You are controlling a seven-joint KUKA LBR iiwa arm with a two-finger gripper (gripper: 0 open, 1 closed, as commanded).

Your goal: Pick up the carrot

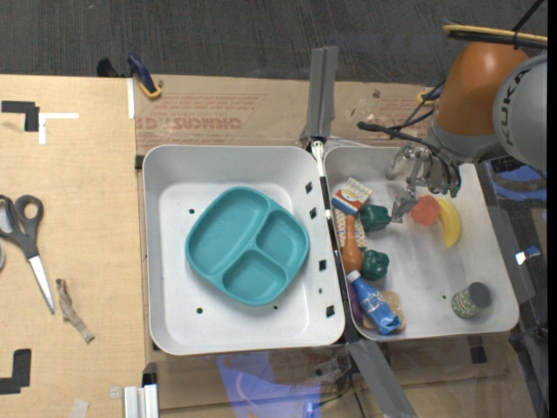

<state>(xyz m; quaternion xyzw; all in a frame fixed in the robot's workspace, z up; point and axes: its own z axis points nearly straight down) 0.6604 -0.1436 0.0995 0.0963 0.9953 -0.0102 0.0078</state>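
The teal plate (248, 245) sits alone in the left bin (165, 320), far left of the jaws. In the right bin (496, 316), the carrot (351, 251) lies against the dividing wall, left of and below the gripper (418, 185), wedged between a snack packet (351, 194) and 2 green peppers (375, 218). Whether the jaws are apart, I cannot tell. A descent here risks catching the red fruit (425, 211) or banana (449, 220) just beside them, not the carrot.

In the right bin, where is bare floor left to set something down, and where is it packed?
Bare floor runs through the right bin's middle, between the carrot and the banana, down toward the can. The left wall is packed: carton, carrot, two green peppers, blue bottle. The hand hangs over the upper part.
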